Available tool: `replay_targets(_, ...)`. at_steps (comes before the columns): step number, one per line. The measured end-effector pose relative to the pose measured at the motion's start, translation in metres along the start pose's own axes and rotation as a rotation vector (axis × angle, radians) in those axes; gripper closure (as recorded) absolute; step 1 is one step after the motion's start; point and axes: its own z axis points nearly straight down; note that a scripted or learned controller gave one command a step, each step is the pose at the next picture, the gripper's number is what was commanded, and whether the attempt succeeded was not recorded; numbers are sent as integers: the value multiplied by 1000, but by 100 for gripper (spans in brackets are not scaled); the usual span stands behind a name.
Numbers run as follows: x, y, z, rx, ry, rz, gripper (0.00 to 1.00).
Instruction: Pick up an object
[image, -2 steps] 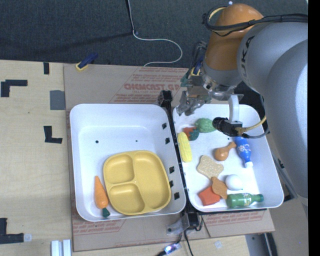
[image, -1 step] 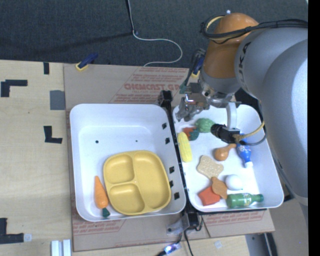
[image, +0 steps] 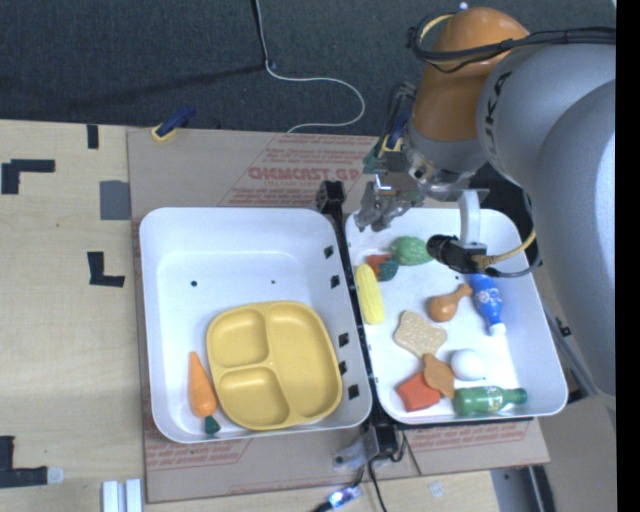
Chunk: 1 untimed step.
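My gripper (image: 377, 213) hangs over the far left corner of the right bin (image: 545, 330), with nothing between its fingers that I can make out. Just below it lie a green leafy toy (image: 410, 250), a small red piece (image: 380, 267) and a yellow corn cob (image: 369, 292). Farther right are a chicken drumstick (image: 447, 301) and a blue bottle (image: 489, 302). Toward the front sit a slice of bread (image: 418, 333), a white egg (image: 467, 363), a red block (image: 417, 391) and a green bottle (image: 487, 400).
The left bin (image: 180, 240) holds a yellow divided plate (image: 272, 362) and an orange carrot (image: 200, 385) at its front left. Black clips join the bins along the middle wall (image: 345, 300). A white cable (image: 310, 85) runs across the bench behind the bins.
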Motion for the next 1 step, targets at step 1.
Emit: replay_targets(1,3,0,22,4,-2,1,100)
